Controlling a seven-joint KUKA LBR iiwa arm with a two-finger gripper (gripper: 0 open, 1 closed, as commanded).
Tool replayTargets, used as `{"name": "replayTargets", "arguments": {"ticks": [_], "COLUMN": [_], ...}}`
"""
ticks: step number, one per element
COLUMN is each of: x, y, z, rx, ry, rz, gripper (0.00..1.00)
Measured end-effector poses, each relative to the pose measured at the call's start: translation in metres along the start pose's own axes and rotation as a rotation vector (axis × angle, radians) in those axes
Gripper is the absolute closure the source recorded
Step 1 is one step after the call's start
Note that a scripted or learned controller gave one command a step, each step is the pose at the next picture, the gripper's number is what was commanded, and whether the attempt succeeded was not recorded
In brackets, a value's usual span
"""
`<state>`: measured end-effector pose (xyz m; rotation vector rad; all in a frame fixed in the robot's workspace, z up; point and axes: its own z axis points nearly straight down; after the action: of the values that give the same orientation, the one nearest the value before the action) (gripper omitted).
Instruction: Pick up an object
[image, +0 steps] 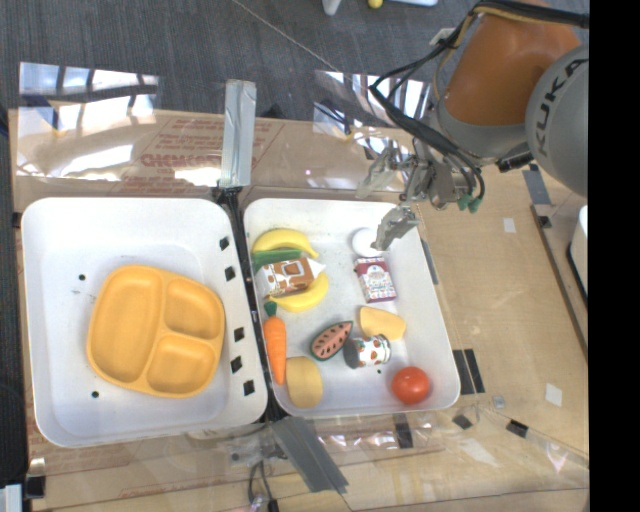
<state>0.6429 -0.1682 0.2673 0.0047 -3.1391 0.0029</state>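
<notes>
My gripper (393, 228) hangs over the far right corner of the right bin (440, 330), reaching in from the upper right. It is right beside a small white round object (362, 240) and just above a red and white carton (375, 280). I see nothing held in it. The right bin also holds a banana (283, 242) with a small brown box (288, 276) on it, a carrot (275, 342), a yellow round fruit (304, 382), a tomato (410, 384), a cheese wedge (382, 322), a dark oval item (331, 340) and a small jar (369, 351).
The left bin (60, 240) holds a yellow divided tray (155, 328). A black taped divider (240, 290) separates the two bins. Cables (400, 75) and the arm's orange band (510, 50) loom above the far right of the bench.
</notes>
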Motion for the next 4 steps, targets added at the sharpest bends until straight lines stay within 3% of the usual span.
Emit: {"name": "replayTargets", "arguments": {"ticks": [1,2,3,4], "x": [0.001,0.039,0.061,0.056], "y": [-0.028,0.074,0.026,0.028], "z": [0.154,0.176,0.16,0.147], "rx": [-0.007,-0.001,-0.003,-0.001], "ry": [0.013,-0.005,0.001,-0.009], "rz": [-0.079,-0.288,0.0,-0.009], "gripper": [0.0,0.0,0.0,1.0]}}
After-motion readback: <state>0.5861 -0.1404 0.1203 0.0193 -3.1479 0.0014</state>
